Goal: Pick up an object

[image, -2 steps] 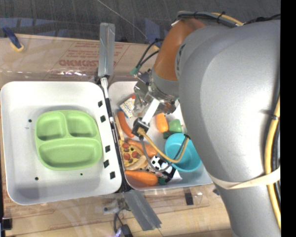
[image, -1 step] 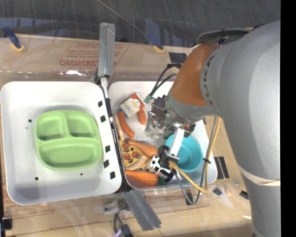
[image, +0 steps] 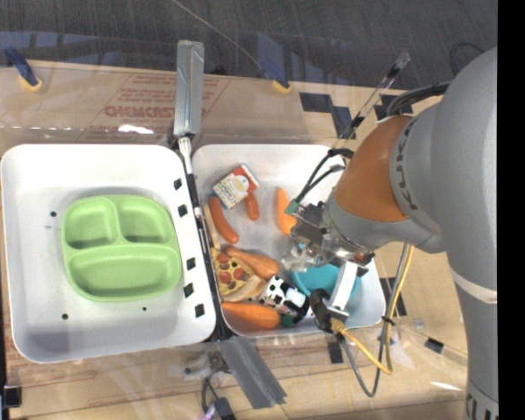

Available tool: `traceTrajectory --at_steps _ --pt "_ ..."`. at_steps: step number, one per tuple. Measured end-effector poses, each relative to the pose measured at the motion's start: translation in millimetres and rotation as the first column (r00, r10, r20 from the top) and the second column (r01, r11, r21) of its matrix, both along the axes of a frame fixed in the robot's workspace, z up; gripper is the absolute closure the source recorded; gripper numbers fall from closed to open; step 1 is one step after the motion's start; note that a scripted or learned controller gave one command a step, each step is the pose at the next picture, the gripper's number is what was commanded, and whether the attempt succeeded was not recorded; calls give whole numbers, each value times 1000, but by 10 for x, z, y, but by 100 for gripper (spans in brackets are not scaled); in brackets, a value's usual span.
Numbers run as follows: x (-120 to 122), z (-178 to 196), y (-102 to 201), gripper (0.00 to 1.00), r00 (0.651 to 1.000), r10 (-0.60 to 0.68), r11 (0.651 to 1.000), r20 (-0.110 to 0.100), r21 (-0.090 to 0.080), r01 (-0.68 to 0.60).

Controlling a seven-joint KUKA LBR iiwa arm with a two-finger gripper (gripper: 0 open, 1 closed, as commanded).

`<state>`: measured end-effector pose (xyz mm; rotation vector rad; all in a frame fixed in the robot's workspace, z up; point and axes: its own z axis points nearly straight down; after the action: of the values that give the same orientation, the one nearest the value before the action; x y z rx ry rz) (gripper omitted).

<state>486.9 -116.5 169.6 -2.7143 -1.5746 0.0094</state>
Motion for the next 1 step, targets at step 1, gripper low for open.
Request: traceTrajectory --at_steps 1 --pt "138 210 450 100 856 -517 856 3 0 517"
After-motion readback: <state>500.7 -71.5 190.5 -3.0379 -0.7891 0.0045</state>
